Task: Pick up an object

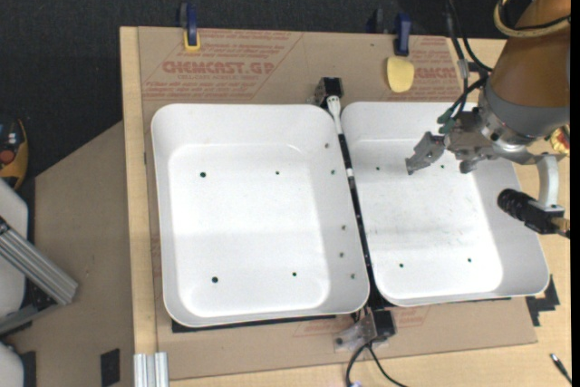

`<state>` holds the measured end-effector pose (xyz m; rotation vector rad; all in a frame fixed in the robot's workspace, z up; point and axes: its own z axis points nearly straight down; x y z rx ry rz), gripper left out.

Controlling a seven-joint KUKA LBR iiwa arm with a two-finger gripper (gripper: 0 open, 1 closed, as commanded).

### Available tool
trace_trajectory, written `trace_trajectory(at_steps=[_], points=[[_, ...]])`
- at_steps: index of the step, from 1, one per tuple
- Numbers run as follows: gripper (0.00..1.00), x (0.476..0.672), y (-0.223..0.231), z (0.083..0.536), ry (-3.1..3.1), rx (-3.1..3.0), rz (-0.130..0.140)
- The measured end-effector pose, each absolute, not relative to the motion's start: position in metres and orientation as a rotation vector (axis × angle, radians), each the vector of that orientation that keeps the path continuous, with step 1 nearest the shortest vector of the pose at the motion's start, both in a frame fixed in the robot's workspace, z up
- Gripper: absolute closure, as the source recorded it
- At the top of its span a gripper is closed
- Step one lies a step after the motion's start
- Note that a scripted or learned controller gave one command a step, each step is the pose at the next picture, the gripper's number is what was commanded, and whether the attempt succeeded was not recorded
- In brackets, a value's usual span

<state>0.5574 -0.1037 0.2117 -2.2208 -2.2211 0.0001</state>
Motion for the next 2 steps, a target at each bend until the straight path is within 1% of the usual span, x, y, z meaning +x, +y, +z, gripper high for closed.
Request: trace_trajectory(at_steps=[1, 2], points=[[0.0, 0.5612, -0.108, 0.3453, -2.233, -2.229, -0.013], [1.0, 0.5607, -0.1074, 0.348, -2.227, -2.223, -0.003]])
